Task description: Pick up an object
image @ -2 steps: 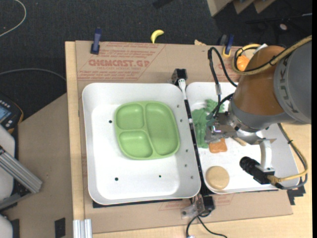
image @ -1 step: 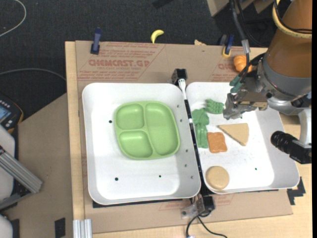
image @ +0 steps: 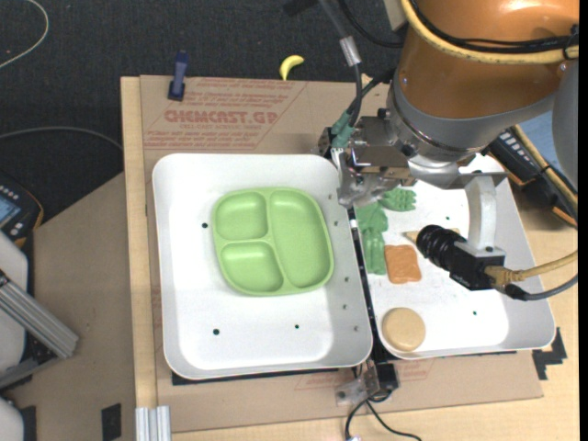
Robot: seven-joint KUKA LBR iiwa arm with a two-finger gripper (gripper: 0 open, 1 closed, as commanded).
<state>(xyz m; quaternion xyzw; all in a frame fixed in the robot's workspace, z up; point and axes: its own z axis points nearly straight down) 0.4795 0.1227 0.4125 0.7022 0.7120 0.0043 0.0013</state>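
My gripper [image: 356, 184] hangs low over the left edge of the right bin [image: 514, 333], close to the wall between the two bins. Right under and beside it lies a green soft toy [image: 375, 230], partly hidden by the wrist. A brown square piece like toast [image: 402, 265] lies just below the toy. A tan round piece like a bun [image: 403, 329] rests near the bin's front left corner. I see nothing lifted off the bin floor.
The left bin [image: 184, 274] holds a green divided plate [image: 273, 241]. A black cylindrical part with a cable [image: 455, 255] and a white bracket [image: 481, 211] reach over the right bin. The arm's orange band [image: 487, 26] covers the back right.
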